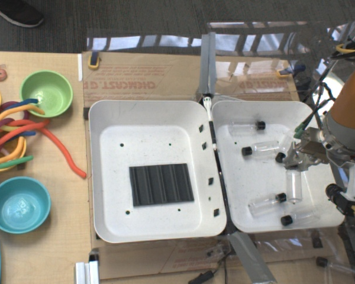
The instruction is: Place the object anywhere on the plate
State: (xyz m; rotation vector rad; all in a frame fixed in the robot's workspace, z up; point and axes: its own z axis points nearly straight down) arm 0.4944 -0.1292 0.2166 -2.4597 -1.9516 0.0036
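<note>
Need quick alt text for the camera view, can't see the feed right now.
The gripper hangs low over the right bin, among several clear vials with black caps. The left bin holds a dark ribbed plate.

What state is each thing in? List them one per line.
Dark ribbed plate: flat in left bin, nothing on it.
Clear vials with black caps: lying on their sides, scattered in right bin.
Gripper: low over right bin among the vials.
Green bowl: upright on side table.

Dark ribbed plate [161, 184], white bins [106, 170]
</note>
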